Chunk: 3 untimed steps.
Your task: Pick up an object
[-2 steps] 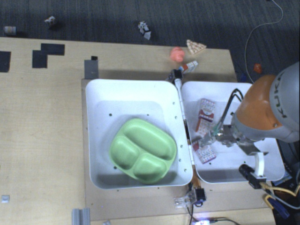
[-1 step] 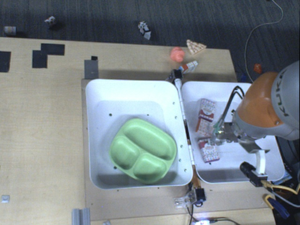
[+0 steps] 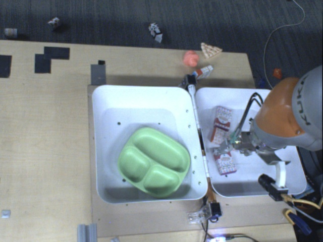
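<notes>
One gripper (image 3: 237, 144) low over red-white packets (image 3: 222, 125)

Green plate (image 3: 154, 161) in left bin (image 3: 101, 135); arm (image 3: 287, 116) seemingly over right bin (image 3: 298, 183).

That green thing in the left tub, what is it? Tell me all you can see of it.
The green tray looks like a divided plate of smooth, pale green plastic, rounded at the corners, with three shallow compartments: one long, two smaller. It lies alone on the floor of the left bin, open side up, turned at a slant toward the bin's near wall. Whether it touches that wall is unclear. Nothing rests in it, and it sits apart from the arm.
</notes>
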{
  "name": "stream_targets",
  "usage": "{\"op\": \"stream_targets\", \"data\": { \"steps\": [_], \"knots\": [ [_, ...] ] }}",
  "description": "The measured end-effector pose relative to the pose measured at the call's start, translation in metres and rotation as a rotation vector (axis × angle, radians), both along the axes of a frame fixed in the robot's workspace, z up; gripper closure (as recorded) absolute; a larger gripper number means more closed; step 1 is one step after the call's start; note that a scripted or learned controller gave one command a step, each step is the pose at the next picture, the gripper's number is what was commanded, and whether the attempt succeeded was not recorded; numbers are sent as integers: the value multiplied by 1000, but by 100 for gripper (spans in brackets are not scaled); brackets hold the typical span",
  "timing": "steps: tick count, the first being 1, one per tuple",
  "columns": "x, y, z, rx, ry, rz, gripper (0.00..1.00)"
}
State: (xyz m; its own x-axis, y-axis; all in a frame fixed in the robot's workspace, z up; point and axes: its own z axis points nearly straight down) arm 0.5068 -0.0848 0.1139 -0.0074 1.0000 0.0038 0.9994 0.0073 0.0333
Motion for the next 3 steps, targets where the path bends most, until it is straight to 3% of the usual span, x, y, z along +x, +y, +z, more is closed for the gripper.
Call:
{"op": "stream_targets", "data": {
  "steps": [1, 2, 3],
  "knots": [
    [-17, 0, -27, -5, 22, -5, 0],
    [-15, 0, -15, -7, 16, -4, 100],
    [33, 74, 71, -2, 29, -2, 100]
  ]
}}
